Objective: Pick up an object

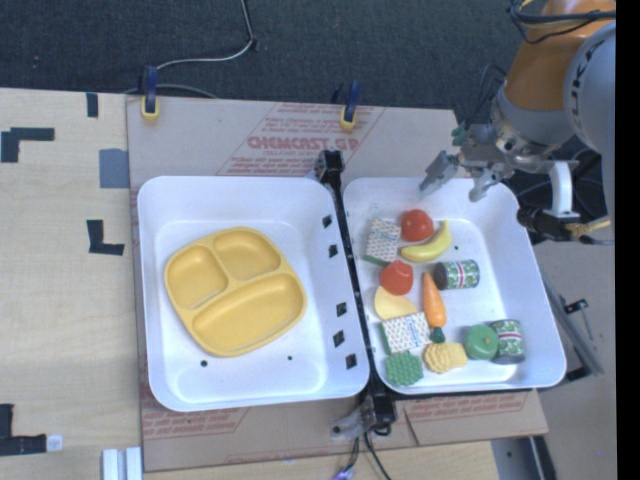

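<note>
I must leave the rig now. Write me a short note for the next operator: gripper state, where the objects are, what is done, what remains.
Gripper: jaws open, holding nothing, above the far edge of the right bin.
Objects: all lie in the right bin, among them a banana, a tomato, a carrot and a small can.
The left bin holds a yellow divided plate.
Done: nothing picked yet.
Left: descend, close on one object, lift it.

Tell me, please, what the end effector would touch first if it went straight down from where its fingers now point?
Probably the bare white floor near the far rim of the right bin. The open end effector hangs above that edge; the tomato and banana lie nearer the camera. Depth is hard to judge.
</note>
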You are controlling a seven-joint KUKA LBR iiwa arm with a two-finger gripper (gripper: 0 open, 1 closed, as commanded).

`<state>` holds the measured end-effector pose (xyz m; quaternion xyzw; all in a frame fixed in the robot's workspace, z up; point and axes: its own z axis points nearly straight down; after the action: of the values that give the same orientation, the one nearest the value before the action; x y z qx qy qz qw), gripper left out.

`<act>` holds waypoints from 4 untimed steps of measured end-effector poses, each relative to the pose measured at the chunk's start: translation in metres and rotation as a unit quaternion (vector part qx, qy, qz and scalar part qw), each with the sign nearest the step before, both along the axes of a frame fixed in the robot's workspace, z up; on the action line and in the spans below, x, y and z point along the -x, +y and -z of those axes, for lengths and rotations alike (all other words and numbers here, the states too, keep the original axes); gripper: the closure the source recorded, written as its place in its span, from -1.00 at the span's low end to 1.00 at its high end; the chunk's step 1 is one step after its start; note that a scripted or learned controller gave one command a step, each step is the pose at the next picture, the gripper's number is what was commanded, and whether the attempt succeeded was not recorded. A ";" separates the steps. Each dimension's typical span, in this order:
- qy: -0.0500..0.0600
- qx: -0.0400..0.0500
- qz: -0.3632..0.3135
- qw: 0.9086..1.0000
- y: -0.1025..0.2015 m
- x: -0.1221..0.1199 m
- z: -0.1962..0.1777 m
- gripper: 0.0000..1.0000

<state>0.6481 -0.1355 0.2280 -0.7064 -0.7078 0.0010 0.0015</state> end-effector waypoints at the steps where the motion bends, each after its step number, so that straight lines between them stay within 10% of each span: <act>1: -0.004 0.000 0.000 1.000 0.013 -0.007 0.132 -1.00; 3: -0.006 0.002 0.000 1.000 0.036 0.102 0.142 -1.00; 4: -0.008 0.002 0.001 1.000 0.039 0.115 0.142 -1.00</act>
<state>0.5333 -0.0964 0.0863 -0.7068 -0.7074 -0.0026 -0.0055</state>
